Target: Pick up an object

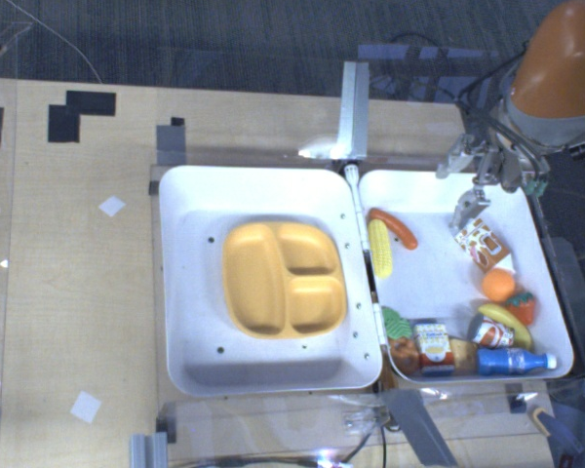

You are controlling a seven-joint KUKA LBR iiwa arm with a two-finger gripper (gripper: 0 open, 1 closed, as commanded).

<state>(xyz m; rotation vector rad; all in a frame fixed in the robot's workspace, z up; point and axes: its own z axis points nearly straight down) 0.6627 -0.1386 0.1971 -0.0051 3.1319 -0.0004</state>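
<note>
My gripper [485,178] hangs over the far right part of the right bin [429,198], under the orange-banded wrist. Just below it lies a brown and white snack packet [484,245], its upper end close to the gripper. Further objects in this bin: a red sausage [392,225], a yellow corn cob [379,248], an orange [499,285], a banana [508,323], a blue bottle [513,363] and a small can [434,345]. I see nothing lifted off the bin floor.
The left bin [190,213] holds a yellow divided plate [283,279]. A metal post [354,110] stands at the far end of the rim between the bins. Green leafy food [395,322] and a red item [524,306] lie among the near clutter.
</note>
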